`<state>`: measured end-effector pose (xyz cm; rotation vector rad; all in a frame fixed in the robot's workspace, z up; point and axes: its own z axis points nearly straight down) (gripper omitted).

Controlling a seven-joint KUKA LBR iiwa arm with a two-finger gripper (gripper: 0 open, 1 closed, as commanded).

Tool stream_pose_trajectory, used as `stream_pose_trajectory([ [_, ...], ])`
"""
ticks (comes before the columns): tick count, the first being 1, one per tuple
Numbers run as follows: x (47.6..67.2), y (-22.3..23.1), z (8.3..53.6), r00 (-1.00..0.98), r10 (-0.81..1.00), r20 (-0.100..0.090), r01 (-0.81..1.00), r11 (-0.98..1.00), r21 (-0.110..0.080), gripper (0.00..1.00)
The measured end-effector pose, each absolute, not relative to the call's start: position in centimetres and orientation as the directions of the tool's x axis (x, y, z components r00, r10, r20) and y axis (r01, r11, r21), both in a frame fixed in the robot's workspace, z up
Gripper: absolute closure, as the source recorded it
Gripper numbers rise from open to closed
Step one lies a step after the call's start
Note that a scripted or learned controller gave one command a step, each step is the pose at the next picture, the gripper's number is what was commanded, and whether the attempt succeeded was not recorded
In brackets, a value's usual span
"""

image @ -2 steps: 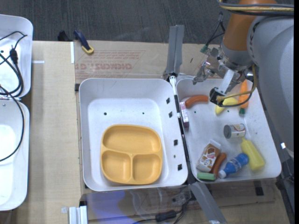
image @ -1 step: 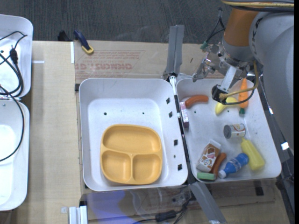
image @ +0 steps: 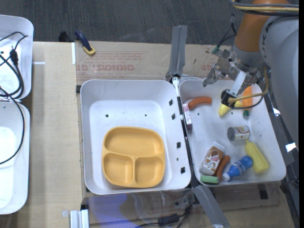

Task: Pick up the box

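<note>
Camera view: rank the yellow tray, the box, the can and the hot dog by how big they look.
1. Yellow tray, by far the largest.
2. Box.
3. Hot dog and can: they look about alike in area, the hot dog longer and thinner, so I won't rank them.

Yellow tray (image: 134, 157) in left bin (image: 90, 127)
</note>
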<state>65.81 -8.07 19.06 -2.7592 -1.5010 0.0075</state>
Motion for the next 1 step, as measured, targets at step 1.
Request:
stream_pose_trajectory([
  [1,65.88,-9.66,23.45,0.604,0.797,-0.002,0.797,-0.604,-0.001,0.00],
])
